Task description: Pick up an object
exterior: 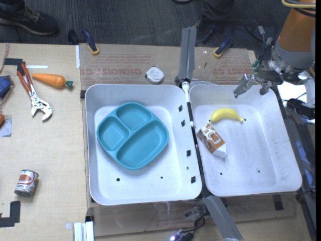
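A pale wooden bench (45, 134) carries two white bins (145, 192); dark floor (125, 9) runs along the frame's top. At upper right, the end effector (253, 87) hangs spread wide, holding nothing.

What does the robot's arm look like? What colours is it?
The arm comes in at the top right. It has a fat orange band, with a yellowish ring above it and grey metal below. At its end sits a small grey gripper with two thin fingers and a tiny green spot beside it.
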### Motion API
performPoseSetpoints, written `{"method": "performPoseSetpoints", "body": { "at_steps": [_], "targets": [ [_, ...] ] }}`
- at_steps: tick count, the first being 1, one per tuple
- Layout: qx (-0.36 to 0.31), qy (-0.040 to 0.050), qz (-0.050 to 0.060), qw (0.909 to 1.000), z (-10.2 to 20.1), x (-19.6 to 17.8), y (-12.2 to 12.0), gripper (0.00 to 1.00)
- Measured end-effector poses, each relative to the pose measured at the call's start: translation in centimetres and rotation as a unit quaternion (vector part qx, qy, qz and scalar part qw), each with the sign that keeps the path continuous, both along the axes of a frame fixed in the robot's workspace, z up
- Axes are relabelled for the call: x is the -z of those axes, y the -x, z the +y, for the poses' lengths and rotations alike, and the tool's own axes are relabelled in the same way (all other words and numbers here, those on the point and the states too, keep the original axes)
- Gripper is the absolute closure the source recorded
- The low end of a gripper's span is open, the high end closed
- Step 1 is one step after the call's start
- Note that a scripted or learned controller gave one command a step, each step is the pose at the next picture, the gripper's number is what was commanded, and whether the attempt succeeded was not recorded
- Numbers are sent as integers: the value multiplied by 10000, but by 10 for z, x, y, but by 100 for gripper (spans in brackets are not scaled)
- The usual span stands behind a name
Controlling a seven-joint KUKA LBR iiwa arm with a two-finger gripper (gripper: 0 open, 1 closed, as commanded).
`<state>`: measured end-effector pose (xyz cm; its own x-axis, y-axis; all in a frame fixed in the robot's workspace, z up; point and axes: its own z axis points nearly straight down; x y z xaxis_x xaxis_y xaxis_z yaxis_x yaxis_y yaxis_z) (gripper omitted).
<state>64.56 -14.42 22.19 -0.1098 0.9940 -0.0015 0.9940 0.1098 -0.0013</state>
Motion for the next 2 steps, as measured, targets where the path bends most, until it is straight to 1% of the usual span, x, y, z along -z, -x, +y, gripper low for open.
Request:
{"method": "performPoseSetpoints", "body": {
  "at_steps": [1, 2],
  "targets": [
    [-777, 0, -20, 9970, 9, 129, -14, 0],
    [-975, 5, -14, 9952, -61, 107, 33, 0]
  ]
}}
